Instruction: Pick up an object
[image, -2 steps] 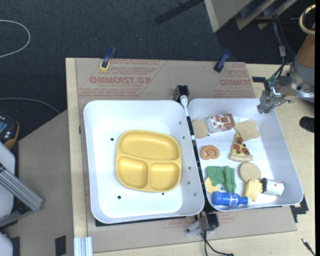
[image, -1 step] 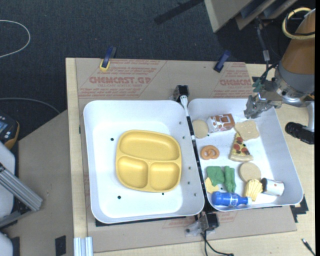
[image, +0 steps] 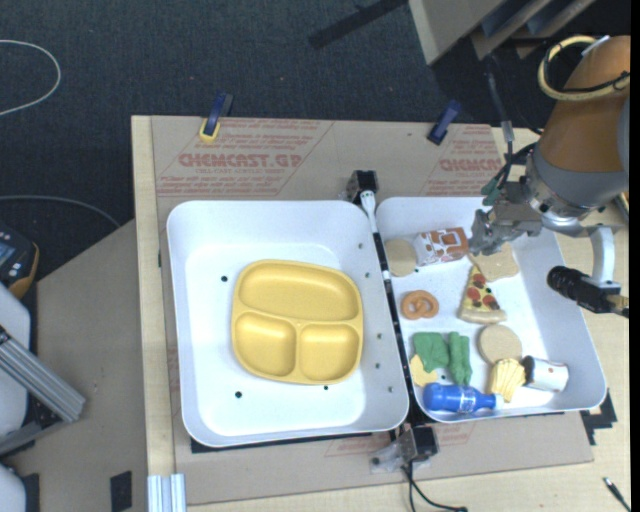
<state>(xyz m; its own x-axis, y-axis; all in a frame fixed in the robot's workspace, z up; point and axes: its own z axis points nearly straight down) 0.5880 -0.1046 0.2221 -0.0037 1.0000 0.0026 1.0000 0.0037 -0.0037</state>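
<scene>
Right white bin (image: 590, 352): small toy foods lie loose, among them a red-and-white snack packet (image: 441, 243), a tan pizza-slice wedge (image: 482, 295) and a blue bottle (image: 455, 401). The grey gripper (image: 490, 236) hangs at the packet's three o'clock, just beside it; finger spread cannot be told. At nine o'clock, the left white bin (image: 195, 330) bears a yellow compartment tray (image: 297, 320).

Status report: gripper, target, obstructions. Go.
Gripper low over the right bin, far end, nothing seen held. Nearest items: pizza slice, snack packet. Toys packed close around. Yellow tray in the left bin.
</scene>
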